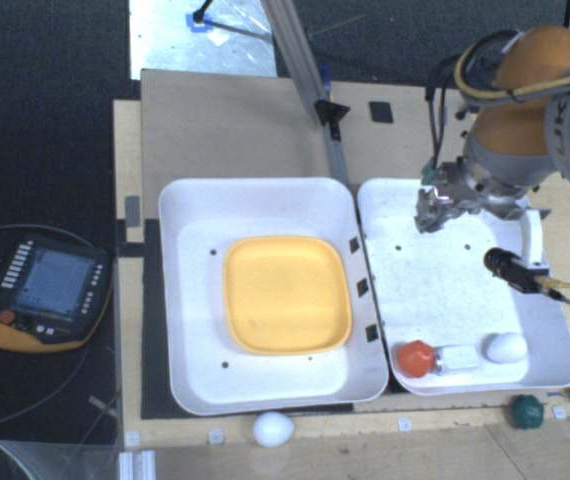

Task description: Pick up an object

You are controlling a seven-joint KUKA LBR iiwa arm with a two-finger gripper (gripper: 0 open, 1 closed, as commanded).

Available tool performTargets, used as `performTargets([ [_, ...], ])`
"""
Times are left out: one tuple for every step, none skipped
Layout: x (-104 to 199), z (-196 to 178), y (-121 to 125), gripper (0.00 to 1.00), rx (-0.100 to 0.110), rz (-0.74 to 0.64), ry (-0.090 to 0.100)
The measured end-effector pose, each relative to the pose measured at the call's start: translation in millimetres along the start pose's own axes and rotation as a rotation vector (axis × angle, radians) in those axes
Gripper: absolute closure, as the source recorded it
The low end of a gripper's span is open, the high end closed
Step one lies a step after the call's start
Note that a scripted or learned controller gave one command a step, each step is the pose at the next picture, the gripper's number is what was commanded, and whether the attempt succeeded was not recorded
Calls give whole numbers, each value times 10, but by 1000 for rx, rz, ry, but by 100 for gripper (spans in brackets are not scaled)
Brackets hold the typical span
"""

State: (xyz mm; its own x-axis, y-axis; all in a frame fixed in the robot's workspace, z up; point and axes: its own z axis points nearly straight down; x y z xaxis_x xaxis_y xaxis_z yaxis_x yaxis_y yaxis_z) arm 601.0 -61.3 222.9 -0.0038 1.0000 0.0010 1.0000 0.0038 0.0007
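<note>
My gripper (431, 211) hangs over the far part of the right bin (465, 278), near its back-left corner, with nothing seen between its fingers. Along that bin's front edge lie a red-orange ball (415, 358), a small white block (457, 357) beside it, and a white egg-shaped object (506, 348). These three sit well toward the front of the bin, away from the gripper. In the left bin (190, 298) lies a yellow square plate (287, 293).
A black cylindrical piece (510, 269) on the arm's side sticks over the right bin. Outside the bins, a white egg (273, 429) and a dark green ball (526, 411) lie on the bench's front strip. A teach pendant (43, 296) rests at far left.
</note>
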Motion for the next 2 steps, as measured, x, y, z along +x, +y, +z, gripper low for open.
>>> performTargets([
  [479, -96, 8, 100, -1, -1, 0],
  [1078, -18, -34, 100, 0, -2, 0],
])
